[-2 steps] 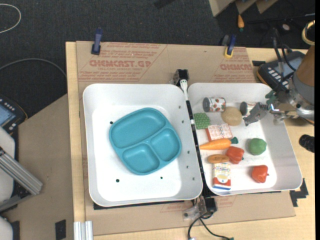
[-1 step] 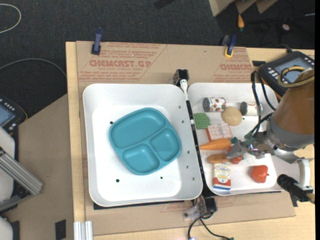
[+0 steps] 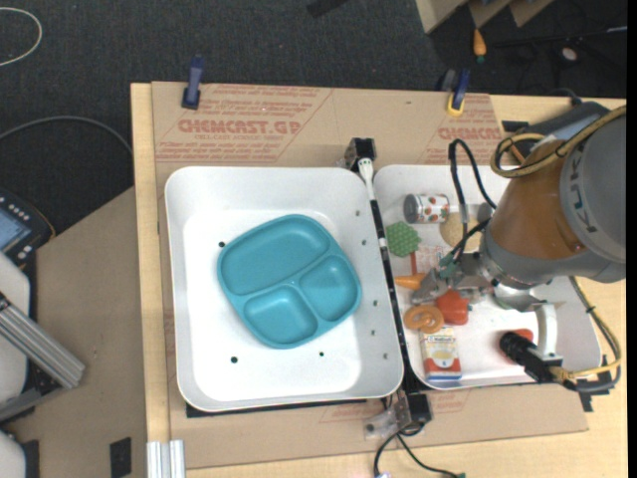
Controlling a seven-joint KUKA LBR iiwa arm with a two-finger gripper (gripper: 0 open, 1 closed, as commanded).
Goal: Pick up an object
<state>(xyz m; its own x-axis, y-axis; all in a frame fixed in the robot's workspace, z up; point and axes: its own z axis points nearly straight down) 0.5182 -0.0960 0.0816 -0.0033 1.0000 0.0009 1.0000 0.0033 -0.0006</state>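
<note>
My gripper [image 3: 441,279] is low in the right bin [image 3: 582,319], reaching in from the right over a cluster of small items. Just below it lie a red piece [image 3: 455,308] and an orange ring [image 3: 423,318]. A thin orange carrot-like piece [image 3: 406,281] lies to its left. A round green item [image 3: 401,238] and a beige item [image 3: 453,229] sit above it. Toward the back is a small white can with red spots [image 3: 426,207]. A small carton [image 3: 441,355] lies at the bin's front. Nothing is visibly held.
The left bin [image 3: 199,297] holds a teal divided plate [image 3: 289,279]. A black divider rail [image 3: 383,257] separates the two bins. The grey and orange arm [image 3: 542,217] covers the right bin's right half.
</note>
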